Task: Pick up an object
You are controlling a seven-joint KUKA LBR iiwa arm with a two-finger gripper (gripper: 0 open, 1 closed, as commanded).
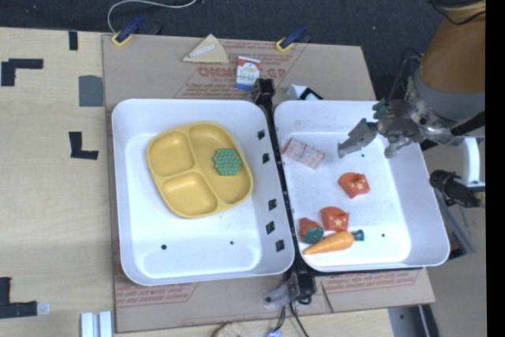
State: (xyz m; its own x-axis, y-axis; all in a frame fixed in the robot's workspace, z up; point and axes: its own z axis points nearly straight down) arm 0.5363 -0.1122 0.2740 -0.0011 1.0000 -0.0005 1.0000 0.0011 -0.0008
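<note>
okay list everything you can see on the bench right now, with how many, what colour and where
bins: two, white, side by side on the cardboard sheet
divided plate: one, yellow, in the left bin
round knobbly piece: one, green, in the plate's right compartment
wrapped packet: one, pale pink, upper left of the right bin
red toy pieces: three, red, middle and lower part of the right bin
toy carrot: one, orange, near the right bin's front edge
small carton: one, red and white, behind the bins
wedge: one, tan, behind the left bin
arm: one, grey and orange, at the right
gripper: one, grey, over the right bin
</note>
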